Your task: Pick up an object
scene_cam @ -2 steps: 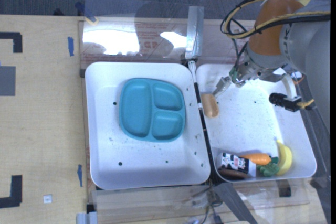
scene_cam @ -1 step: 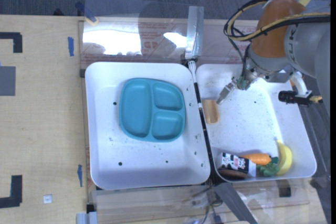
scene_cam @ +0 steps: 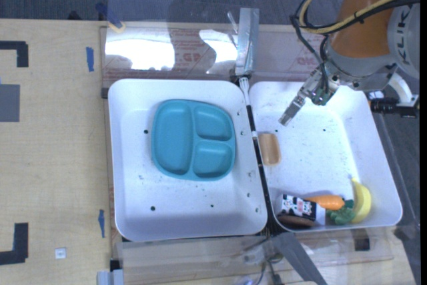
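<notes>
My gripper [scene_cam: 288, 117] hangs over the upper left part of the right bin [scene_cam: 380, 143], slanting down toward the left, with nothing seen in it. A tan bread-like piece [scene_cam: 269, 147] lies just below and left of it, against the bin's left wall and apart from the gripper. Along the bin's front edge lie a yellow banana [scene_cam: 362, 200], an orange carrot [scene_cam: 328, 201] with green leaves [scene_cam: 343, 214], and a black-and-white carton [scene_cam: 298, 207] over a brown item [scene_cam: 292, 221].
The left bin [scene_cam: 127, 170] holds a blue divided plate [scene_cam: 194, 140]. A clear plastic sheet [scene_cam: 173, 43] and a grey taped post [scene_cam: 246, 40] stand behind the bins. The arm's orange band [scene_cam: 363, 13] and cables loom above the right bin's back.
</notes>
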`<state>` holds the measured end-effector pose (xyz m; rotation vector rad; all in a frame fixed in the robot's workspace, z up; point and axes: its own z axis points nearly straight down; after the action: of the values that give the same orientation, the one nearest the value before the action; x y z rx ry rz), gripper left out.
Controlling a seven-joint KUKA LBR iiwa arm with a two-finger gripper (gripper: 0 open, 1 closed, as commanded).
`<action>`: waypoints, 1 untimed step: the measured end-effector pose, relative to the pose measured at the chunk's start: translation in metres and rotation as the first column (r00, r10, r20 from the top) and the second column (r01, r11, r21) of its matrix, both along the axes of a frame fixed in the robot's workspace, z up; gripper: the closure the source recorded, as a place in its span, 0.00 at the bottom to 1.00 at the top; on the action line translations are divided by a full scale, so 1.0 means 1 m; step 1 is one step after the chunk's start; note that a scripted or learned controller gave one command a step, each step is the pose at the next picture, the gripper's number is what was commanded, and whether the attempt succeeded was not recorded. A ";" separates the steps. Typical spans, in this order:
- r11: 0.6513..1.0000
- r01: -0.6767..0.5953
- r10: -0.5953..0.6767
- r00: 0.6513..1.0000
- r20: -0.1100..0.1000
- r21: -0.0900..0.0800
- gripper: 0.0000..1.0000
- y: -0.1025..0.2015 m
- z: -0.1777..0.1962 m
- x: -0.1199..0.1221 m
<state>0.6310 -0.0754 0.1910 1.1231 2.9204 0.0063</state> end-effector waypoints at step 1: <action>0.824 0.567 -0.567 0.824 -0.010 0.002 0.00 0.015 -0.006 0.009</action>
<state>0.6398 -0.0601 0.1851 1.9454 2.4630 0.0023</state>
